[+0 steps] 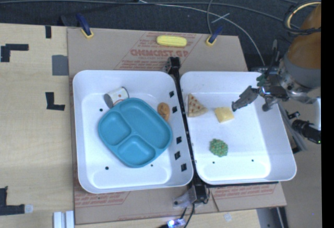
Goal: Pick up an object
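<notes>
The blue tray hides part of what may be a can.

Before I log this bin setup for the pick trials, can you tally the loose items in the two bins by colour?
Blue: 1, the divided tray
Yellow: 1, the cheese-like block
Green: 1, the broccoli piece
Tan or brown: 2, the pizza slice and the small bread-like piece
White and grey: 1, the tipped cup
Total: 6

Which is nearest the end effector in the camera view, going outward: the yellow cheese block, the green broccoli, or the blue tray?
From the end effector:
1. Yellow cheese block, right bin, just beside it.
2. Green broccoli, right bin, lower down.
3. Blue tray, left bin.
</notes>
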